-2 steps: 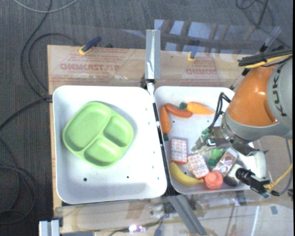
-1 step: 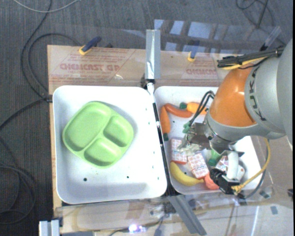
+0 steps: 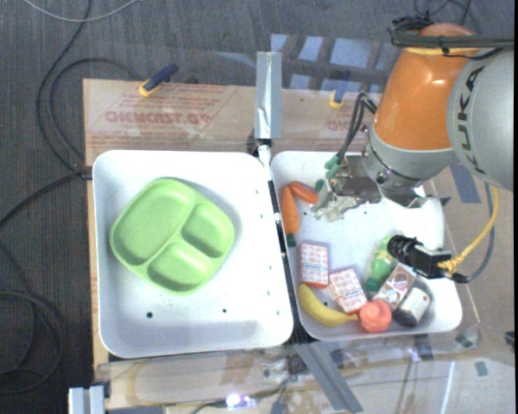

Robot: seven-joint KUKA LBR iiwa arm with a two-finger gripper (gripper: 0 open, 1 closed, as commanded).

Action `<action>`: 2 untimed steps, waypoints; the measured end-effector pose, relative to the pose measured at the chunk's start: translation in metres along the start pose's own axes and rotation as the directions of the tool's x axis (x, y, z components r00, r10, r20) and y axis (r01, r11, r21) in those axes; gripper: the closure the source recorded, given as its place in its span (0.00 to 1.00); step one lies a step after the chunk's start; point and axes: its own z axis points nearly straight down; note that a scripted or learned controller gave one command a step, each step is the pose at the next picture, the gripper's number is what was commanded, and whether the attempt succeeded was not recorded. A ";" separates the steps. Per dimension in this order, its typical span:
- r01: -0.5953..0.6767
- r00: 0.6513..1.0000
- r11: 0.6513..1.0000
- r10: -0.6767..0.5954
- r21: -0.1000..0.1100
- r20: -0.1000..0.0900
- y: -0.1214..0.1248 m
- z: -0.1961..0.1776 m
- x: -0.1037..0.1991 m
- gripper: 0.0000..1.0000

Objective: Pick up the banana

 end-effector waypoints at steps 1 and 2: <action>0.015 1.000 1.000 -0.015 0.001 0.003 0.042 0.004 -0.031 1.00; 0.016 1.000 1.000 -0.016 0.001 0.003 0.042 0.004 -0.030 0.00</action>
